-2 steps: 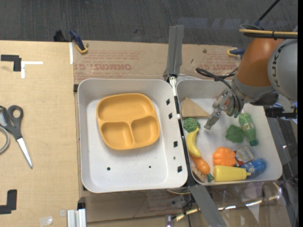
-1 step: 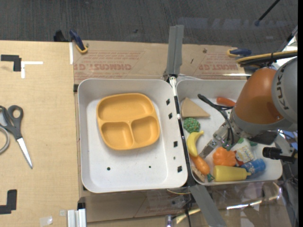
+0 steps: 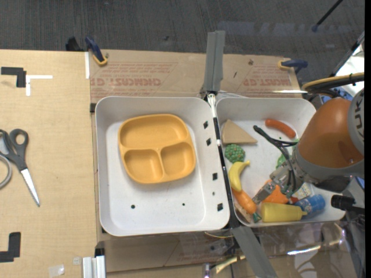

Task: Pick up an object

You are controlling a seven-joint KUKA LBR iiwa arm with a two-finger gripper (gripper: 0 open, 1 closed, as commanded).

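– Toys crowd the right bin's (image 3: 264, 116) near corner; why is the tool (image 3: 273, 189) down there?
– Likeliest pick: it sits over the yellow block (image 3: 280, 212). Its state I cannot tell.

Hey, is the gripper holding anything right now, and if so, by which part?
It cannot be told. The gripper is low in the right bin, among the toys beside an orange piece and a yellow block, but no grasp is visible.

Tool (image 3: 277, 185) low among right-bin toys (image 3: 272, 212)
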